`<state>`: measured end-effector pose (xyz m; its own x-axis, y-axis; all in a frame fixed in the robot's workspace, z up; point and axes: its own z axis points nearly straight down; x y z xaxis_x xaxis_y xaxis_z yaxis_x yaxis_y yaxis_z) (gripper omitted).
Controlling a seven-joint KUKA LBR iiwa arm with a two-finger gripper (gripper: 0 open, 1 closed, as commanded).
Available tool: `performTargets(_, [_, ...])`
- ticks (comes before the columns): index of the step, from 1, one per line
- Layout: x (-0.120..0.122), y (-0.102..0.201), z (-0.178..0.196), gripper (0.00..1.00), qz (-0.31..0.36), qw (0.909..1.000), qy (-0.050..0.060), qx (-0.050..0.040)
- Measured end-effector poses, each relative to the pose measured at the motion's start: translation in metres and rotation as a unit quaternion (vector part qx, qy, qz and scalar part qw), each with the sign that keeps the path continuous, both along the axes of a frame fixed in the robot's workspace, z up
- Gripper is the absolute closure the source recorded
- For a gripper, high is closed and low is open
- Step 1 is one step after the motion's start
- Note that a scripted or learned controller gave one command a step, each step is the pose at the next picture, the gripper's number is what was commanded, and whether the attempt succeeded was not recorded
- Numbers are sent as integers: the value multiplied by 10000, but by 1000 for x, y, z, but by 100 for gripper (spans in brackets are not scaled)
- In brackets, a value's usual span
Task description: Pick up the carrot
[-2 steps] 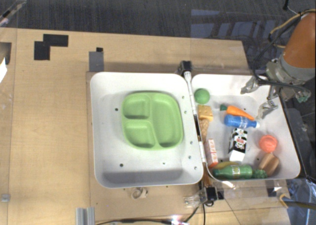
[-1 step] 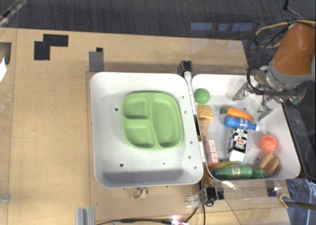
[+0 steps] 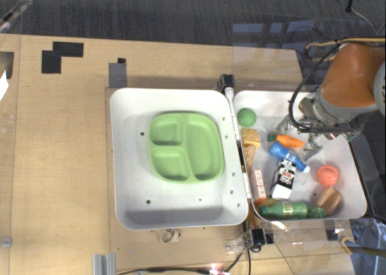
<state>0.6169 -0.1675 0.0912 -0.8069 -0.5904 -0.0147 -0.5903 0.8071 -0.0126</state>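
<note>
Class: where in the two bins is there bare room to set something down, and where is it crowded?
Free: the left bin floor around the green tray, widest toward its near edge. Crowded: the right bin, where the gripper hangs at the carrot among bottles.

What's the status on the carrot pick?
Pincer low over right bin, at the carrot; grip unconfirmed. Blue bottle pressed against carrot's near side. Green ball well apart.
</note>
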Motion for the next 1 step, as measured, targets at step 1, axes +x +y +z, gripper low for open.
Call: performTargets(1, [5,0,15,100,9,10000,-78,-11])
